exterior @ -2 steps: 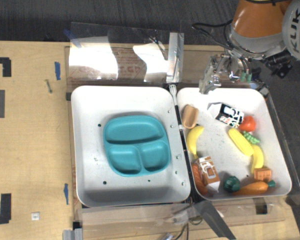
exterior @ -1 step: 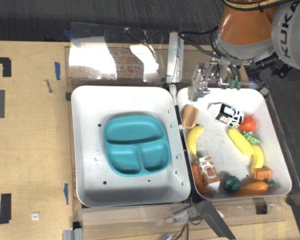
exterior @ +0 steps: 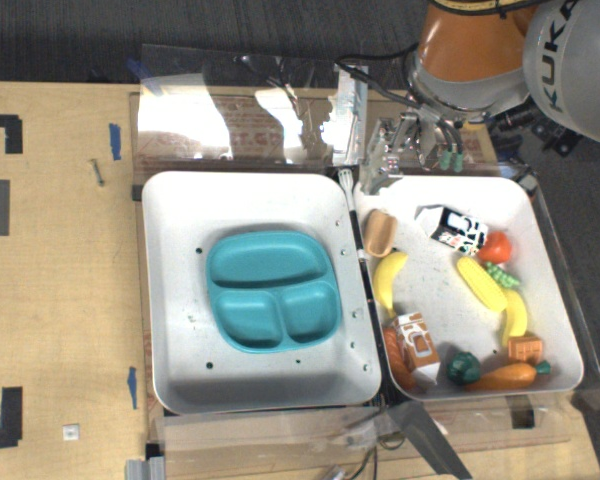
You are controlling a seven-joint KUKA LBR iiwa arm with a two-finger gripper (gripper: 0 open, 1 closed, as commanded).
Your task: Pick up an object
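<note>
The right bin holds several toy foods. A yellow banana lies by its left wall, below a tan bread piece. A black-and-white box and a red tomato sit near the back. A second banana lies in the middle. Along the front are an orange-and-white carton, a dark green piece and an orange carrot. My gripper hangs above the bin's back rim, open, with nothing between its fingers.
The left bin holds a teal divided plate. A clear plastic sheet lies behind both bins. The arm's orange band and grey body fill the top right. Tan board covers the bench at left.
</note>
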